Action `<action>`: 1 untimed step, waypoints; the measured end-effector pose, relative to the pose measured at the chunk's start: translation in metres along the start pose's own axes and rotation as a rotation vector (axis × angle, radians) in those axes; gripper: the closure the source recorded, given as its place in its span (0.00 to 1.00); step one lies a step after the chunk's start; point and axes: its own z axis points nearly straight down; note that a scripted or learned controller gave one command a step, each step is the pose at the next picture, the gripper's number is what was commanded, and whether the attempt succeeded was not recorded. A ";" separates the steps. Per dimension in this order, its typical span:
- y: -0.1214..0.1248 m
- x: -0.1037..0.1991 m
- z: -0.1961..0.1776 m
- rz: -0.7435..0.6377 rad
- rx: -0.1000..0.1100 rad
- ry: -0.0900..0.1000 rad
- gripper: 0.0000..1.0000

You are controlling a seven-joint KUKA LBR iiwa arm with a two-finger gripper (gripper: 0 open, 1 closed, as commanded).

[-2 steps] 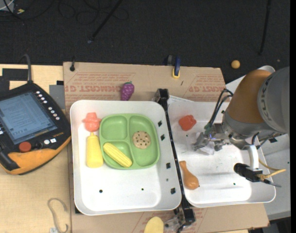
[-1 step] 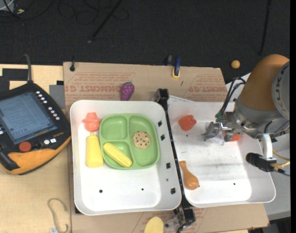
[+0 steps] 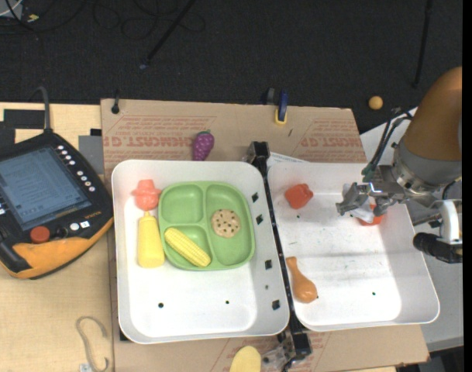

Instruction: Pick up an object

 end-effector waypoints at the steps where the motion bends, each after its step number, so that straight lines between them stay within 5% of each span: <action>1: 0.000 -0.002 -0.027 -0.001 0.002 0.001 1.00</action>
